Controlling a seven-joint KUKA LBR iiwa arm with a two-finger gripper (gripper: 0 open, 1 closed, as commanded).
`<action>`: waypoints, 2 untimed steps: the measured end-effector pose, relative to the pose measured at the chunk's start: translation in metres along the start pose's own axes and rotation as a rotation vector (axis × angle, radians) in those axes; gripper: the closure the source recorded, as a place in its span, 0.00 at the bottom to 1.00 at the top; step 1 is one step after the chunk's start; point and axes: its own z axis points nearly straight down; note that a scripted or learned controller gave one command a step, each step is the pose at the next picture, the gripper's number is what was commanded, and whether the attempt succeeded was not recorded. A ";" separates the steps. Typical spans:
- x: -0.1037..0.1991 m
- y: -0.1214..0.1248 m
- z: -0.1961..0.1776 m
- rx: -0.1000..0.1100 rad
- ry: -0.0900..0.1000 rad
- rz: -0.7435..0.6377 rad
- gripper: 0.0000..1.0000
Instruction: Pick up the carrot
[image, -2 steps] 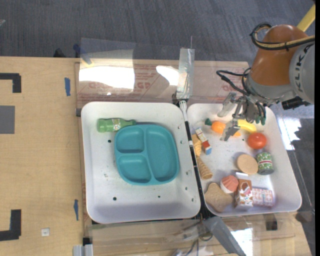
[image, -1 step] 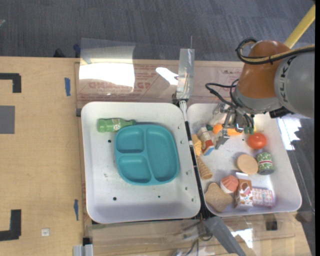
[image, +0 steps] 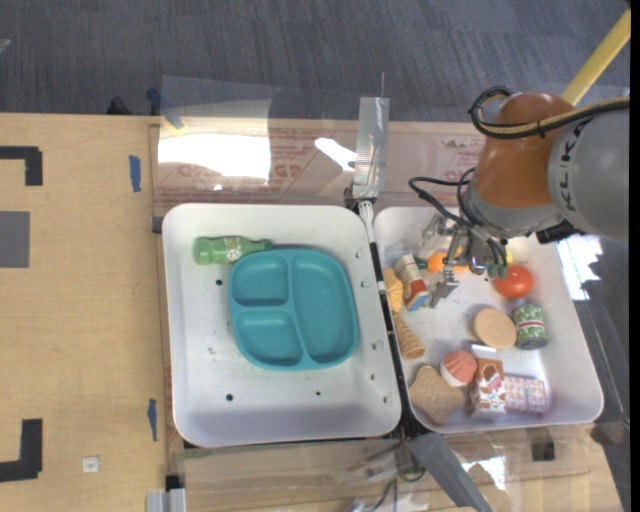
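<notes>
At the near edge of the right white plastic bin (image: 585, 385) lie a red-and-white printed carton (image: 510, 392), a brown bread-shaped slab (image: 432, 395) and a pink shell-like piece (image: 459, 366), all matte toy-food shapes packed close together. Just beyond them sit a tan round disc (image: 494, 327), a small green-labelled can (image: 529, 325) and a ridged cone-shaped wafer (image: 408, 335) along the bin's left wall. In the left white bin (image: 190, 400) rests a smooth teal three-compartment plate (image: 294, 305), with a green bottle lying on its side (image: 230, 248) just behind it. Farther back in the right bin, the small orange carrot piece (image: 436, 263) shows only as a sliver, close beside a red-and-white cylindrical container (image: 412, 278) and near a glossy red tomato (image: 514, 281). The metal two-finger gripper (image: 462, 262) hangs over this crowded far corner, just right of the carrot; whether it is spread or pressed together cannot be told, as cables and wrist hide it. The likely trouble is the crowding: it could close on the container or nudge the tomato instead, and the carrot's smooth, small, rounded body could slip aside or stay pinned against its neighbour.
</notes>
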 end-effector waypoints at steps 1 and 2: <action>-0.004 0.001 -0.015 0.001 -0.014 -0.001 1.00; 0.032 0.001 -0.078 0.001 -0.004 -0.047 1.00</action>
